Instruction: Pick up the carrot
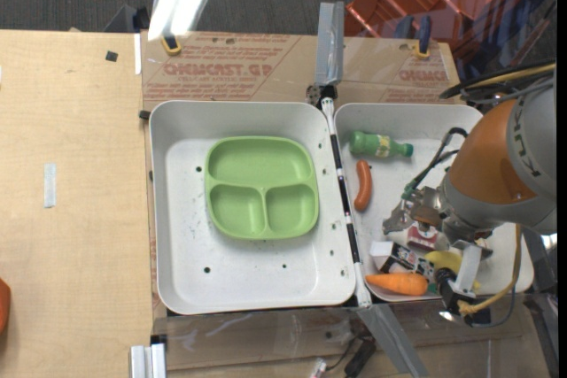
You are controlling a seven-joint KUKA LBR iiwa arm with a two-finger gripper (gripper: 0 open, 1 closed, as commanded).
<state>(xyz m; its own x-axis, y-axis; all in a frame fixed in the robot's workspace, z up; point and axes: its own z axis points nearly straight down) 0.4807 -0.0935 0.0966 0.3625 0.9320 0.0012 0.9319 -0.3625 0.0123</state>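
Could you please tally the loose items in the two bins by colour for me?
Green: 2, the divided plate and the bottle
Orange: 1, the carrot
Red-orange: 1, the sausage
Yellow: 1, partly hidden item
Total: 5

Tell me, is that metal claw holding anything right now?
Cannot be told: the gripper is down in the right white bin. The orange carrot lies apart near the front wall.
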